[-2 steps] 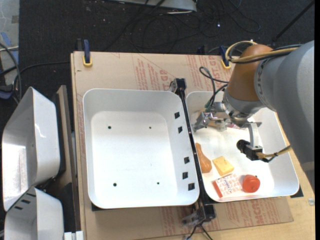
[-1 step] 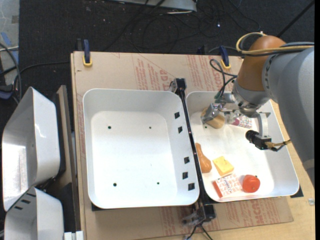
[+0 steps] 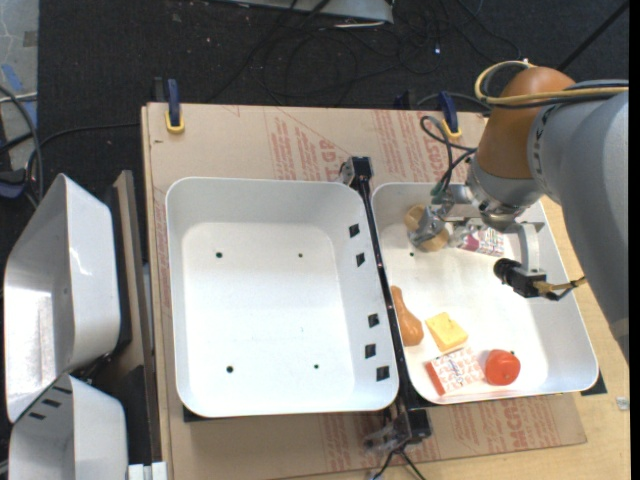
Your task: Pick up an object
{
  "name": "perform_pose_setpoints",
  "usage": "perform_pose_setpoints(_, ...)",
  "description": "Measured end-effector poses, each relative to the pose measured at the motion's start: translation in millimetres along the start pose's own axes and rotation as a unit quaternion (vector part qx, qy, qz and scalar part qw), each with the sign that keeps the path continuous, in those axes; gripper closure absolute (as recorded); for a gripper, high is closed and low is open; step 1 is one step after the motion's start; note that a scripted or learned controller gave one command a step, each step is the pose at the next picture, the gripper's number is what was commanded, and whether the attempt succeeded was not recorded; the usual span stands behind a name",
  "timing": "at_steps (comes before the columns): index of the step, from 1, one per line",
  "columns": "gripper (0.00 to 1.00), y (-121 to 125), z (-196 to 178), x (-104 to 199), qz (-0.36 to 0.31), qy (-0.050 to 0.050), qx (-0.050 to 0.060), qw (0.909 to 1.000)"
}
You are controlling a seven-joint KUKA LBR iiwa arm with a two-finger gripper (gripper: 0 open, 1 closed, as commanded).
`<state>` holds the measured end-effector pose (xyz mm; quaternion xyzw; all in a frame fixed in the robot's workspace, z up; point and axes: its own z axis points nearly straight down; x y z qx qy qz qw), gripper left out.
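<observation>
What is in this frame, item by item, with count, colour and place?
Bins: two, white, side by side on the bench.
Board: one, tan with red print, under the bins.
Clamps: two, yellow and blue, at the board's far edge.
Squash-shaped object: one, orange-brown, right bin by the divider.
Block: one, yellow, right bin, near side.
Carton: one, red and white, right bin, near edge.
Ball: one, red, touching the carton's right end.
Packet: one, pink and white, right bin, far side, under the arm.
Gripper: one, grey, low over the right bin's far-left part.
</observation>
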<state>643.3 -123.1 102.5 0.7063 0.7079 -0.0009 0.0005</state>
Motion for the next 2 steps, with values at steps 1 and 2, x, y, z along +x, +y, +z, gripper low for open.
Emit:
perform_pose_setpoints(1,1.0,-6,-97,90,-0.004,0.002,-0.005,1.0)
perform_pose_setpoints(2,1.0,11,-90,154,-0.003,0.002,-0.002,1.0)
